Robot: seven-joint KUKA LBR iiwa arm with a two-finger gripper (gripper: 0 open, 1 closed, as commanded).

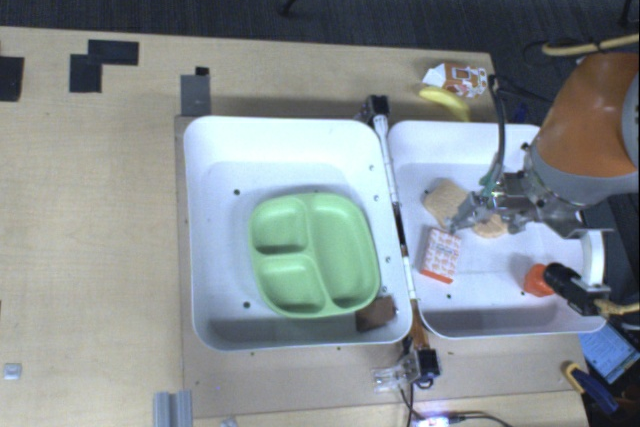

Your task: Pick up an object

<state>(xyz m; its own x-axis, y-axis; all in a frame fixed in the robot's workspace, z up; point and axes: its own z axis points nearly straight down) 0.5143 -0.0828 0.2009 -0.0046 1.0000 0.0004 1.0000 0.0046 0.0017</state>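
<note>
Two white bins on a wooden bench. Left bin: a green divided plate at centre, with a small brown block at the plate's near right corner. Right bin: a tan slice of bread, a red-and-white packet with unreadable print just below the bread, and an orange object to its right. The hand sits low beside the bread; its grip cannot be told.

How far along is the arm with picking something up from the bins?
Done: the gripper has reached into the right bin. In hand: it sits low beside the tan bread-like pieces, near the red-and-white packet. Left: nothing looks lifted yet, and a grasp cannot be confirmed.
</note>
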